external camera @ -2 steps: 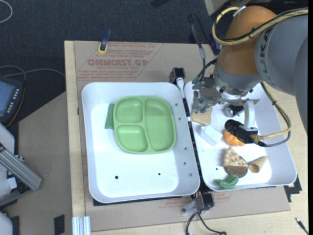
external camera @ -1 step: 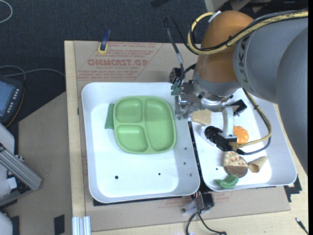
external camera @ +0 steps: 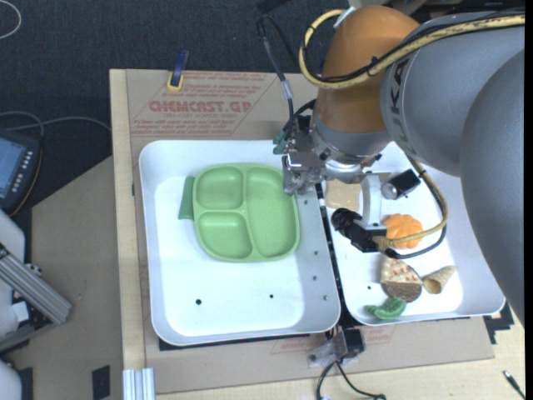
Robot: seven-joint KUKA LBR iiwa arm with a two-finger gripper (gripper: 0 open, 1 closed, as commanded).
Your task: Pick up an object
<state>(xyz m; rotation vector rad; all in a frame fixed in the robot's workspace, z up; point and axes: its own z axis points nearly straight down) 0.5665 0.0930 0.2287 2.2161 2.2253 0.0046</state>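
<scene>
At the bottom of the frame, the right-hand bin point(external camera: 360, 283) holds a cluster of small toy foods. A green leafy piece point(external camera: 388, 309) lies against the bottom rim. Just above it is a brown and white wedge point(external camera: 401, 282), with a tan cone point(external camera: 440, 279) touching its right side. Above those sits a round orange fruit point(external camera: 405, 229).

The left-hand bin point(external camera: 233, 302) holds one thing, a green divided plate point(external camera: 247, 212). It lies flat in the upper half of the bin, with bare white floor below it. The gripper point(external camera: 298, 176) is down at the plate's upper right corner, close to the ridge where the two bins meet. From here I cannot make out whether it touches the rim or hangs just over it.

The plate is pale green plastic with rounded corners. It has three compartments: two smaller ones stacked on the left and one long one down the right. A darker green tab sticks out along its left edge.

The wrist hides the gripper's tip, so I cannot tell whether it is open or closed, and I see nothing held in it.

The grey arm point(external camera: 466, 82) fills the upper right of the frame, and its orange band point(external camera: 366, 52) sits right above the gripper. Further back, a brown board printed with red letters point(external camera: 200, 102) runs under the bins. A yellow and blue clip point(external camera: 176, 72) sits on its upper edge.
</scene>
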